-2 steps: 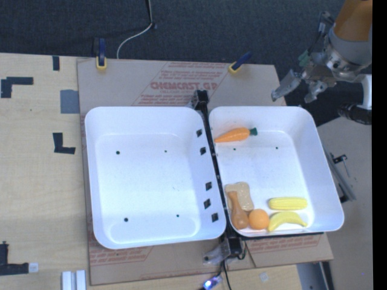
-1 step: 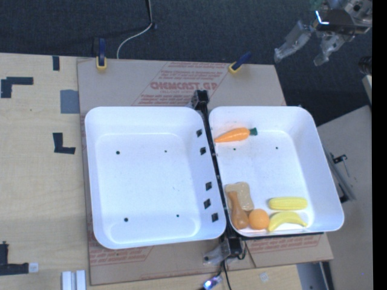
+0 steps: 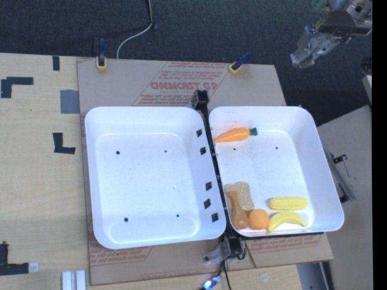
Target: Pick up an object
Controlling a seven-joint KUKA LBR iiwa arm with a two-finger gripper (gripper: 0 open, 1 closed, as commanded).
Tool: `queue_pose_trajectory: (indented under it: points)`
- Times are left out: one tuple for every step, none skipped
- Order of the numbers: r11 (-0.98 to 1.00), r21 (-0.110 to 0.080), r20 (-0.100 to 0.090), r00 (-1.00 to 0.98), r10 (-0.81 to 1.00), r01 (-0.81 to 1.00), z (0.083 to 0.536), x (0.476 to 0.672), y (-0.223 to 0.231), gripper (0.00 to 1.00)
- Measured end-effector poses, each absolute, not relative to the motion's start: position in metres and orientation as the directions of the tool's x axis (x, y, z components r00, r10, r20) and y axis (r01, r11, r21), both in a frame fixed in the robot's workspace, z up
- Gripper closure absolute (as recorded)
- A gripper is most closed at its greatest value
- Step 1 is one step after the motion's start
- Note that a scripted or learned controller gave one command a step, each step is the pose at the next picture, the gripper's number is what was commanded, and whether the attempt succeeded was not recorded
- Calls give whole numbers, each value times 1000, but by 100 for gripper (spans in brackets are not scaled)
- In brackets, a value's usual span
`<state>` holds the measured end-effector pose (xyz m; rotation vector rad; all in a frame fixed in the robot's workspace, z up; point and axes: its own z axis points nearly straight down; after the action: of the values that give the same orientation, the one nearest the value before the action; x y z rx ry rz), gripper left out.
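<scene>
Tool (image 3: pixel 304 56) high at the 1 o'clock corner, off both bins; food items lie in the right bin (image 3: pixel 296 162).

The tool hangs over the dark floor beyond the surface (image 3: pixel 36 162), well apart from everything in the bins; whether its fingers are spread or pressed together I cannot tell. In the right bin, a carrot (image 3: pixel 232 135) lies near the 11 o'clock corner, just beside the divide between the bins. Toward 6 o'clock a tan bread piece (image 3: pixel 239 194) sits above a brown sausage-like piece (image 3: pixel 237 214), with an orange (image 3: pixel 259 219) touching it. At 5 o'clock a corn cob (image 3: pixel 287 203) lies just above a banana (image 3: pixel 286 221). The left bin (image 3: pixel 145 174) sits beside it.
</scene>
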<state>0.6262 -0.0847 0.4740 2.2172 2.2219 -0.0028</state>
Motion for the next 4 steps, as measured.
queue_pose_trajectory:
  points:
    - [7,5,0,-7,1000,1000,516,652,-17,100]
    - [7,0,2,-7,1000,1000,518,662,53,100]
    - [5,2,1,-5,1000,1000,535,668,112,100]
    - [8,-1,1,-8,1000,1000,534,668,190,100]
